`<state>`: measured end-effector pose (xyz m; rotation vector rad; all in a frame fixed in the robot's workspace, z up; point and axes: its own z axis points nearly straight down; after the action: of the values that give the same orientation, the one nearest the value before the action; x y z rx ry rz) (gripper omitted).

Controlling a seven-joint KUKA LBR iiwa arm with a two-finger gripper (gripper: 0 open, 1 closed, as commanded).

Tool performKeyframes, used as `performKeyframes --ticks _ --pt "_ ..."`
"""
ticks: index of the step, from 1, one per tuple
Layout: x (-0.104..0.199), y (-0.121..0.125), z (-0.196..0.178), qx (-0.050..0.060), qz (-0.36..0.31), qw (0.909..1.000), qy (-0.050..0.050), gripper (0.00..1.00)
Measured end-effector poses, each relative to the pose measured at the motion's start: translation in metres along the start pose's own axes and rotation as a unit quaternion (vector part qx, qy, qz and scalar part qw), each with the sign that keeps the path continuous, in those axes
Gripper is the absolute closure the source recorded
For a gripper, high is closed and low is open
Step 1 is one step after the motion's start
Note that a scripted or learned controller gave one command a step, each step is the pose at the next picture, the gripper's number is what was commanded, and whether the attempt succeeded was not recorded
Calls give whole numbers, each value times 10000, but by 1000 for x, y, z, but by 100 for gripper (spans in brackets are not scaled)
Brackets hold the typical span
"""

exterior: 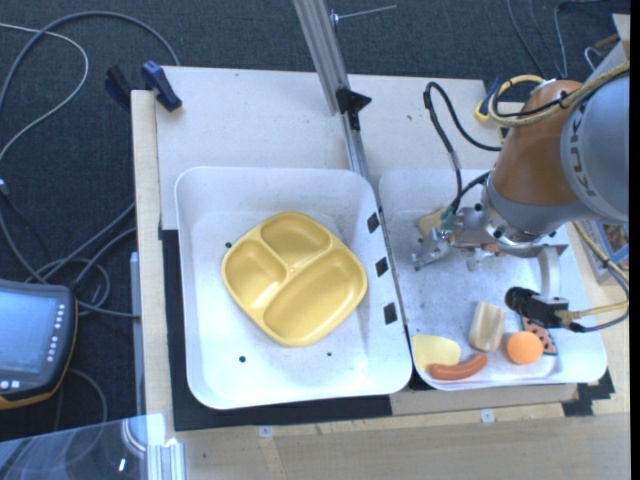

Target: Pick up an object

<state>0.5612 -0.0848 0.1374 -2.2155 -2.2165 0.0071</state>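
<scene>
Fingers (pixel 425 258) low in right bin (pixel 440 298), spread state unclear, yellow plate (pixel 294 278) in left bin (pixel 210 368)

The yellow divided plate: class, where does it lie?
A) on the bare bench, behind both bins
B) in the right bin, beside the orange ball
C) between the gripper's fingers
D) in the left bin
D: the yellow divided plate lies flat inside the left bin, apart from the arm.

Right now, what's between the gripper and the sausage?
In the camera view, bare speckled bin floor separates the gripper from the sausage; the yellow piece lies just before it.
</scene>
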Motion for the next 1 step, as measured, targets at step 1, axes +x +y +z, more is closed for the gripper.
performKeyframes --ticks 1 --pt "1 -1 48 -4 2 10000 0 0"
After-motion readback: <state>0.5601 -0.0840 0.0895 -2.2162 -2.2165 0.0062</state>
